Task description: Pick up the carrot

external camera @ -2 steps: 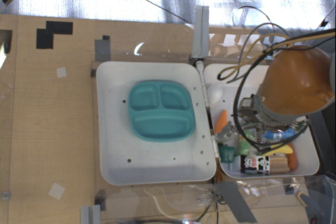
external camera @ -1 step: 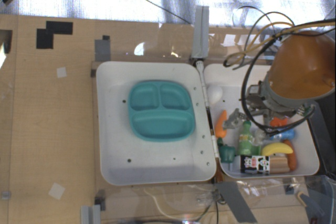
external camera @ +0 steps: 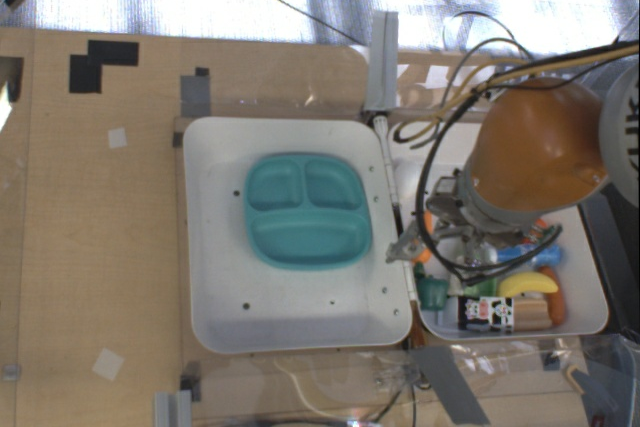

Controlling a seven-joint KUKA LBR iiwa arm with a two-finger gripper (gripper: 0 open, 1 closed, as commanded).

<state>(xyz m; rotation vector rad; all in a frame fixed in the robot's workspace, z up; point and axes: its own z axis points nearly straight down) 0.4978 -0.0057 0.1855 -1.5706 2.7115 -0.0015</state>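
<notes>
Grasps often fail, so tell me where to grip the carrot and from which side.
The carrot, apparently the orange piece beside the banana, lies flat near the right bin's wall. Come from above and pinch across its narrow middle; banana and wall block sideways approach.

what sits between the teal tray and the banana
In the camera view, the bins' shared wall and the arm's wrist lie between teal tray and banana.
</notes>
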